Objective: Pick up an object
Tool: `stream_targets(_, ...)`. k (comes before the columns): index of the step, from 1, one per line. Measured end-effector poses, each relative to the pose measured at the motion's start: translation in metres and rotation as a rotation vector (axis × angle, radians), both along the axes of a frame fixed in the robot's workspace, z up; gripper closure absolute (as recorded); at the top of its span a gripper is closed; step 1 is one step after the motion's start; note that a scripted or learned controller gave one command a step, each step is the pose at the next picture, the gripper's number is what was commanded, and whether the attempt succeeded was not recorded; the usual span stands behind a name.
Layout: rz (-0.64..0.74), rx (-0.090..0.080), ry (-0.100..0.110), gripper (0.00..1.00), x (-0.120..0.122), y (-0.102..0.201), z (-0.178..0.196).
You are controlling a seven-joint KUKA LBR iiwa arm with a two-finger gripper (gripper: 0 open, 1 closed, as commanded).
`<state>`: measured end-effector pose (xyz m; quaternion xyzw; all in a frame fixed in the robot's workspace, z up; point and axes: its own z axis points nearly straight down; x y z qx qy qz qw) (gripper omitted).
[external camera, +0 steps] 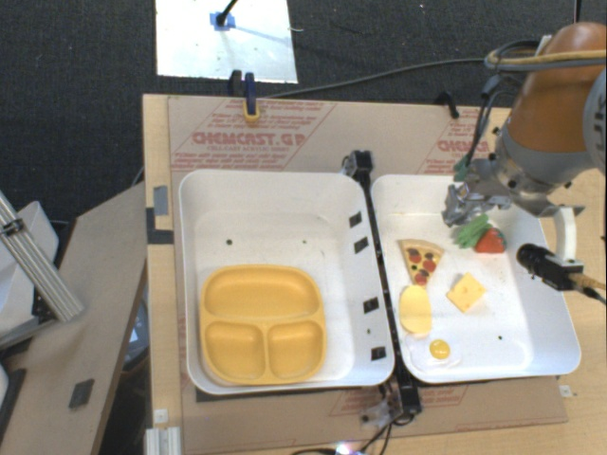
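The gripper [467, 207] stands over the upper part of the right bin [555, 349]. Whether it is released, clenched or grasping anything cannot be told; its tip is dark against the arm's body.

Nearest candidate for pickup: a red and green toy vegetable [482, 235], lying just beside the gripper tip at about 5 o'clock from it, possibly touching. Its long axis runs roughly from 10 o'clock (green end) to 4 o'clock (red end). In my judgement the coming move depends on this short offset: a small shift toward 5 o'clock, then a descent.

Other items in the same bin:
- pizza slice [420, 259], at 8 o'clock from the gripper, point toward 6 o'clock;
- cheese wedge [466, 293], at 6 o'clock;
- pale yellow oval piece [414, 309], at 7 o'clock;
- small yellow round piece [439, 350], near the bin's lower edge.

The left bin [218, 197] holds a yellow divided tray [264, 323].

Legible writing: "CHEMCAST GP", in red, on the board [285, 131] beneath the bins at 12 o'clock.
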<state>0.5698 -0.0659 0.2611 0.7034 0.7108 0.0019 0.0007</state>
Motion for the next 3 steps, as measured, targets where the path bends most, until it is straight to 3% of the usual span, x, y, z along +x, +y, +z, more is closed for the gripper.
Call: stream_targets(3, -0.001, 0.000, 0.002, 1.00, 0.061, 0.149, -0.026)
